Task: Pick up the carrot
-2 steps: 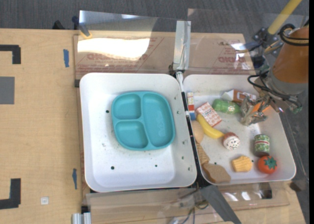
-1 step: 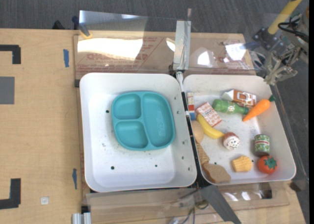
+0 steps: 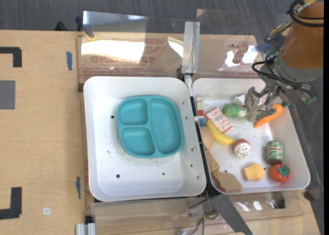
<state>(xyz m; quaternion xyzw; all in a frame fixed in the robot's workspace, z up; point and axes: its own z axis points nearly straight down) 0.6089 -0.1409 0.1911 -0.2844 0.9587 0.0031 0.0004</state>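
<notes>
1. My gripper (image 3: 260,106) hangs over the right bin (image 3: 300,149), near its far right corner; from this view I cannot tell whether my fingers are parted or closed.
2. The carrot (image 3: 269,115) lies just beside my metal fingertips, touching or nearly so. It is smooth orange plastic, tapered; its long axis runs at a slant, the thick end toward the bin's right wall, the thin tip toward the bin's middle.
3. A green rounded vegetable (image 3: 234,111) sits on my other side.
4. Further out: a red-and-white carton (image 3: 220,120), a curved yellow banana (image 3: 220,134), a green can (image 3: 274,151), a glossy tomato (image 3: 280,173) near the right front corner.
5. The left bin (image 3: 103,141) carries a teal divided plate (image 3: 150,126).
</notes>
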